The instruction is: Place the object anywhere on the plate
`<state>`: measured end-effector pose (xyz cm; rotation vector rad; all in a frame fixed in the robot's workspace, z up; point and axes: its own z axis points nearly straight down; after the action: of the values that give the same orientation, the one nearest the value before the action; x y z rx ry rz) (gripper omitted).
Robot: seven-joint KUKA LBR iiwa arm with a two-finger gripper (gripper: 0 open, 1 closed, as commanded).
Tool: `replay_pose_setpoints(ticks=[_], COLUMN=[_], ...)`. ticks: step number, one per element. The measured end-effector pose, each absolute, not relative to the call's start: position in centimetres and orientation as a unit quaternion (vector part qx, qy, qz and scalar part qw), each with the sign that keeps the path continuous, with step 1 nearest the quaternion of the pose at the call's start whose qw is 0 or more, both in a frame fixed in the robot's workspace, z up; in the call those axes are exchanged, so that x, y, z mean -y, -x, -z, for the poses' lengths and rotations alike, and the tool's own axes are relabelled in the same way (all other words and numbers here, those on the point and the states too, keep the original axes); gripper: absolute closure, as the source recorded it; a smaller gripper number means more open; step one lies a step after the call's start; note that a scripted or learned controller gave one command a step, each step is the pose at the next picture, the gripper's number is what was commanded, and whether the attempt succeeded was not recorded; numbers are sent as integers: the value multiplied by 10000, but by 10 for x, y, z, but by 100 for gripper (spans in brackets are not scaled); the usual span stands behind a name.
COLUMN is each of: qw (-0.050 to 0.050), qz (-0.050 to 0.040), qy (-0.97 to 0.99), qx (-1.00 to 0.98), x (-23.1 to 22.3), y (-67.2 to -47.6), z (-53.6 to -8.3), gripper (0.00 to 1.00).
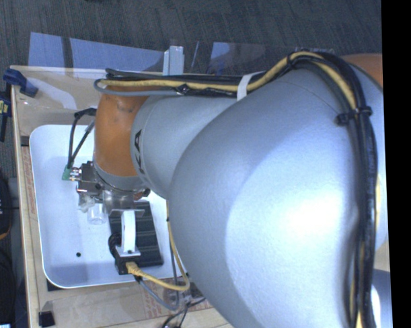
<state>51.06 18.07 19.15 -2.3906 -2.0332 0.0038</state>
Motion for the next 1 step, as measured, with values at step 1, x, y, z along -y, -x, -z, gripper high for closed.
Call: replay_pose_setpoints(ticks=[1], qw=[19], qz=[-21], qy=[7242], qx=[6896], x=[-60], y=[-513], z=[-191], gripper=[100])
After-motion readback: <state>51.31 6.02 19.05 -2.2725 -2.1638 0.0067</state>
